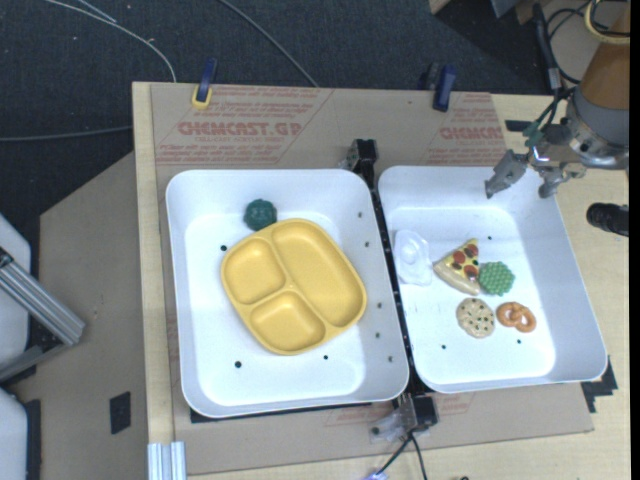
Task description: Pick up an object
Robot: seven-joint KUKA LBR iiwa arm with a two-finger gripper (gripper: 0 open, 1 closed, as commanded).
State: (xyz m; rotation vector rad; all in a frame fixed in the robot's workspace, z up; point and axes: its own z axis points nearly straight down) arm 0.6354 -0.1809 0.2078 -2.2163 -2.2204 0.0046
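Two shallow white bins are seen side by side on the surface, which is covered by a brown protective sheet printed with red lettering and held at its far edge by two blue clamps. Dark carpet with thin cables is visible beyond the surface, and a cardboard box corner is seen at the top of the view.

The gripper is positioned over the far right corner of the right bin. The jaws are spread wide, with one finger seen to the left and the other nearer the arm; nothing is held between them and nothing is touched by them. The grey arm with its orange band is seen behind the jaws, toward the right edge.

Five small items are counted in the right bin, all nearer the camera than the jaws and well apart from them: one clear plastic piece, one pizza slice, one green leafy piece touching the slice, one cookie, and one pretzel just beside the cookie.

Two items are counted in the left bin, far to the left of the jaws: one yellow three-compartment plate and one dark green lump just beyond the plate's far edge.
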